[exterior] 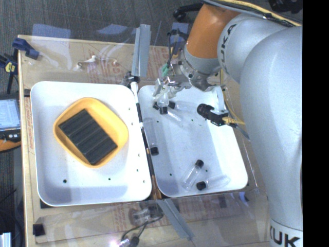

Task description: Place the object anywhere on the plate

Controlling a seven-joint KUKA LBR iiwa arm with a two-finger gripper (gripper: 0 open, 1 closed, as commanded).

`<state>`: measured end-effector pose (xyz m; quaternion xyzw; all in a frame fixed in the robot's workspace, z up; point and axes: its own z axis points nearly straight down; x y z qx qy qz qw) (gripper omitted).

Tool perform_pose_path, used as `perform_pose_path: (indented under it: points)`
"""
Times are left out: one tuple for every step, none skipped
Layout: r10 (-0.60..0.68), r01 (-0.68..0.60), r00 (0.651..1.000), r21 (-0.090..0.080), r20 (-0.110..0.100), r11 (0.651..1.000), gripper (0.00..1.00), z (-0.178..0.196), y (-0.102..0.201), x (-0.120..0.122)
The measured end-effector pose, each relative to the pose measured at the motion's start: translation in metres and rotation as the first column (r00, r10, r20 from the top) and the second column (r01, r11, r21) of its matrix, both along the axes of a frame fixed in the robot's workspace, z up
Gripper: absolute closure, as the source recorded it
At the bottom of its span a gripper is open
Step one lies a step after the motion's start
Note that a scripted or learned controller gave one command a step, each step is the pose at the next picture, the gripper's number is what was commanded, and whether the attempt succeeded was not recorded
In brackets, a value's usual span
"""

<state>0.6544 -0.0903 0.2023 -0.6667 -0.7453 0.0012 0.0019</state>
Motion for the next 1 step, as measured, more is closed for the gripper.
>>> perform_pose_path:
  points:
    - [0.262,-0.262,0.965,0.001,-0.001,0.965,1.0,-0.0103,0.054,-0.0206]
